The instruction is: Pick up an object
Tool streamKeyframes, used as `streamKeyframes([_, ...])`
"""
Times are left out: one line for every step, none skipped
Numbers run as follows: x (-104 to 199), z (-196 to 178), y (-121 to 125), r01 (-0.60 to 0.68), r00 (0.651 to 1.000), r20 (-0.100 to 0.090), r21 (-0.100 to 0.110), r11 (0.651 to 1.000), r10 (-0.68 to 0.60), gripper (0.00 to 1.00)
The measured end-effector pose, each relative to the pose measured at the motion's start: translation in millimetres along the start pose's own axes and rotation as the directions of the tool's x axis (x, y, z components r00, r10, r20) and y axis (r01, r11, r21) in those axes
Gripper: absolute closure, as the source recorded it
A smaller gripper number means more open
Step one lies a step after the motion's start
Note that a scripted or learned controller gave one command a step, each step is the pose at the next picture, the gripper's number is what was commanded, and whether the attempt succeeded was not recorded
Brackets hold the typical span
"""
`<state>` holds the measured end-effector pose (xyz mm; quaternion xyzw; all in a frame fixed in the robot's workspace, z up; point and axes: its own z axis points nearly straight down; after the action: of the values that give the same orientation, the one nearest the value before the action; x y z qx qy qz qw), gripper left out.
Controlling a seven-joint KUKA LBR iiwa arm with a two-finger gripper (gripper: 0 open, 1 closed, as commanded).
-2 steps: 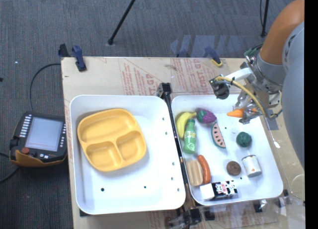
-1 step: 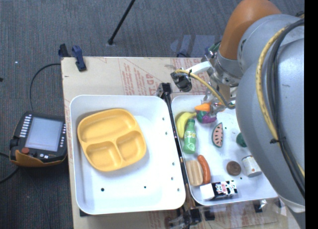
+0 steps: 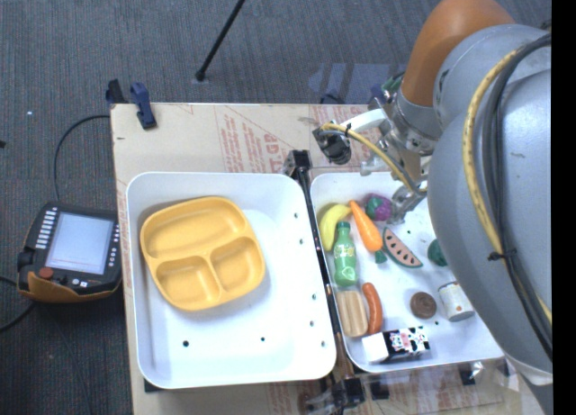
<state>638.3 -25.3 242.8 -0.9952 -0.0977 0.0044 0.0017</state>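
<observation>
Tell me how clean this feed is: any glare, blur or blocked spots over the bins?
Camera view: light is even and soft, with faint shadows; the left bin and yellow tray read sharp, without glare. The arm looms close and slightly soft, hiding the right bin's far side. The gripper sits over the toys, its tips hard to make out.

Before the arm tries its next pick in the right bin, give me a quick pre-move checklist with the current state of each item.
1. Claw above the right bin: ok.
2. Nothing between the claw and its fingers: cannot tell.
3. Nearest targets, carrot and purple toy, unobstructed from above: ok.
4. Banana and green bottle lie touching, crowded grasp: not ok.
5. Yellow tray in the left bin, out of the path: ok.
</observation>
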Motion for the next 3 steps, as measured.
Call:
streamKeyframes([-13.1, 63.9, -21.4, -0.003, 1.000, 0.009, 0.002, 1.000, 0.003, 0.00])
streamKeyframes([-67.2, 60.9, -52.3, 0.071, 0.997, 0.005, 0.002, 0.997, -0.071, 0.00])
streamKeyframes([-105.0, 61.0, -53.1, 0.008, 1.000, 0.006, 0.001, 1.000, -0.008, 0.00])
